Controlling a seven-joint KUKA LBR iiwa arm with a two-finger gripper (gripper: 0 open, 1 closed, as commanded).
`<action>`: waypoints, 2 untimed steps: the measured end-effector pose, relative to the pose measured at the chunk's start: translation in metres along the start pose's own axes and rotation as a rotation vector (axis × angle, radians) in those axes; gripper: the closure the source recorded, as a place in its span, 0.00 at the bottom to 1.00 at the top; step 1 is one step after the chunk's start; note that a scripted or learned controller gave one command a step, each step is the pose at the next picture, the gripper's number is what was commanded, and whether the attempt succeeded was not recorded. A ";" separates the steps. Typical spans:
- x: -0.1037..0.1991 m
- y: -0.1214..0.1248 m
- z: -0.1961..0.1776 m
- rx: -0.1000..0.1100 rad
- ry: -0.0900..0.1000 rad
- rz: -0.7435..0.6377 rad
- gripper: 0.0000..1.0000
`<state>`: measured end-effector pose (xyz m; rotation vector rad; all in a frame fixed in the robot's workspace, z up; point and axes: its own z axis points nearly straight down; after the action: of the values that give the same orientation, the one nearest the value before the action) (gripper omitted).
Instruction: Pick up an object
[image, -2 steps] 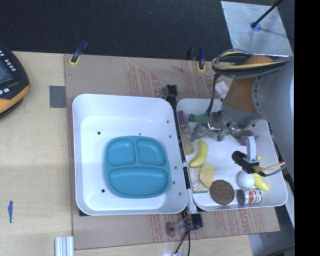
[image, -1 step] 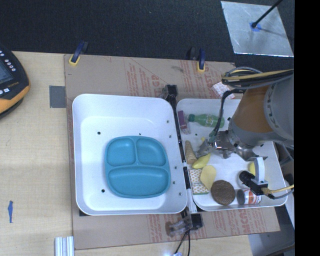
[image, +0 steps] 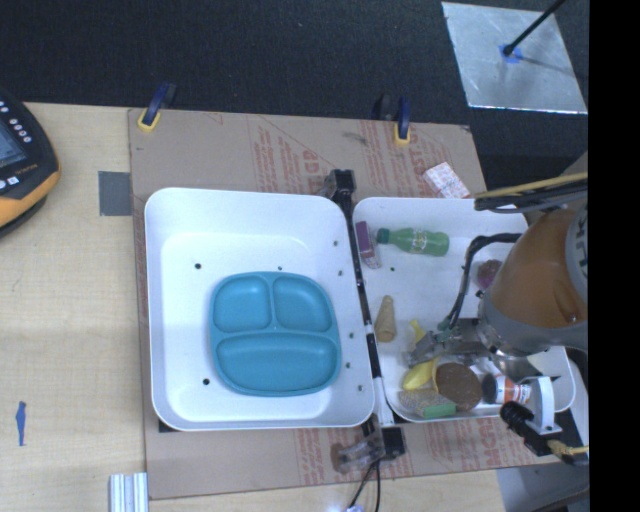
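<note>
**Arm low over right bin, claw among small items**

Top-down slanted view of a wooden bench (image: 70, 300) w/ a cardboard sheet (image: 290, 150) clamped on it. Two shallow white bins sit side by side. Left bin (image: 170, 230) holds one blue divided plate (image: 275, 333), lying flat near centre, three compartments.

Right bin (image: 420, 212) holds a scatter of small objects. At 12 o'clock: a green bottle (image: 413, 240) on its side, and just at its 9 o'clock a small purple item (image: 366, 244) by the bin wall. Near centre-left: a tan cone-like piece (image: 385, 318). At 6 o'clock: a yellow banana-shaped toy (image: 419, 376), touching a brown round disc (image: 457, 385); a green piece (image: 436, 409) lies below them.

Grey arm w/ orange band (image: 530, 275) enters from 3 o'clock and covers the bin's right part. Claw (image: 432, 345) sits just above the yellow toy, dark and partly hidden; can't tell whether it's apart or together, nor whether anything is gripped.

A yellow-black handset (image: 20, 160) lies at the bench's 9 o'clock edge.
</note>
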<state>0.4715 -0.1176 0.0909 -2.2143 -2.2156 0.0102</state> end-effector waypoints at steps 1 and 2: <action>0.013 0.004 0.000 -0.006 0.000 -0.006 0.00; -0.063 0.142 -0.005 -0.023 -0.009 -0.006 0.00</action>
<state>0.6140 -0.1803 0.0942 -2.2235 -2.2381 -0.0050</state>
